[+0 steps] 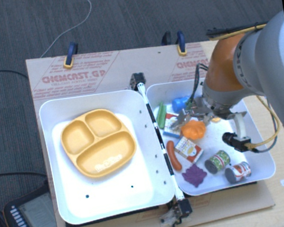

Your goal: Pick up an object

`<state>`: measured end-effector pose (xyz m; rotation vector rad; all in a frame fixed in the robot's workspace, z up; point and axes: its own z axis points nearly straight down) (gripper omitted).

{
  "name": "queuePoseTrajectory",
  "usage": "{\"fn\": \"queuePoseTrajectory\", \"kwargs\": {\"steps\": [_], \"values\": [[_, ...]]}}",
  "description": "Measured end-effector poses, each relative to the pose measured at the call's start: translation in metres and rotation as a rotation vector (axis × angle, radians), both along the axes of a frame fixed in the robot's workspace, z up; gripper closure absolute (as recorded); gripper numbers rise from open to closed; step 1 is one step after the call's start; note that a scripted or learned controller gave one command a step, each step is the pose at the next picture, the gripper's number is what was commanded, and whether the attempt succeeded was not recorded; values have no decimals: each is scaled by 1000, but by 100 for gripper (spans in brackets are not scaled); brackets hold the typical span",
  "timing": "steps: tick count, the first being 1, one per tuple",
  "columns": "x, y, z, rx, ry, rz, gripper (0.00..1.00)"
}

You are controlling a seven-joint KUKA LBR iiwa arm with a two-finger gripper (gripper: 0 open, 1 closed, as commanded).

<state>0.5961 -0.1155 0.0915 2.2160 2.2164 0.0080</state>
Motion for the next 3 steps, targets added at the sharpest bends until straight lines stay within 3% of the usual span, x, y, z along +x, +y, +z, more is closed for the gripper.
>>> {"fn": "queuePoseTrajectory", "kwargs": {"steps": [1, 2, 3], "values": [[2, 1, 11, 2, -5, 0, 100], [1, 1, 11, 2, -4, 0, 0], [2, 1, 21, 1, -5, 0, 100]]}}
